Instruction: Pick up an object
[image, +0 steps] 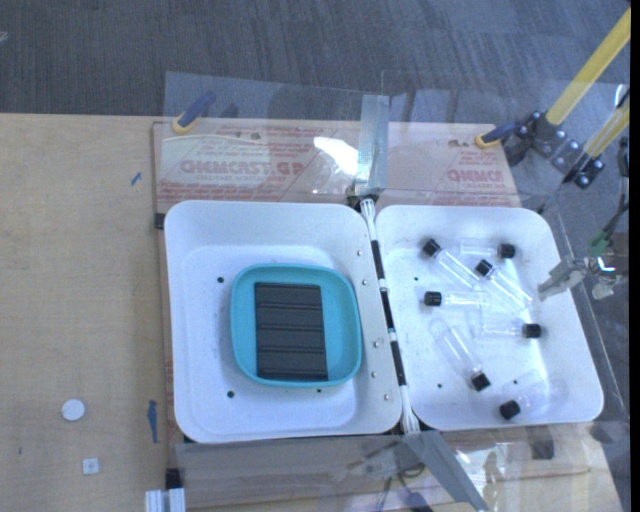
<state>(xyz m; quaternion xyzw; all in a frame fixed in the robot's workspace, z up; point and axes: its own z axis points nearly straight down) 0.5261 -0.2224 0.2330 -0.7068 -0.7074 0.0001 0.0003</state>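
Two shallow white bins sit side by side on a tan table (70, 250), their inner rims touching along a hinged seam down the middle. The left bin (195, 240) holds a teal tray (245, 330) with rounded corners, and a black ribbed block (290, 332) lies flat in it. A band of bare white floor runs all round the tray, widest at 9 o'clock.

The right bin (545, 228) holds a loose scatter of clear vials (455, 268) with black caps. I count seven caps. They spread from 11 o'clock down to 5 o'clock of the bin floor, and most lie apart from one another. The floor at 7 o'clock is open.

The vial bodies are glassy and nearly vanish against the white, so their lengths and tilts are hard to read. Near the middle some seem to overlap.

At 3 o'clock of the right bin a pale metal part, seemingly the tool (565, 278), pokes in over the rim. The frame cuts it off, and I cannot tell whether it is spread or pressed together. It sits near the vial at 2 o'clock, apart from it.

At 12 o'clock a clear sheet with red lettering (230, 165) lies behind both bins.
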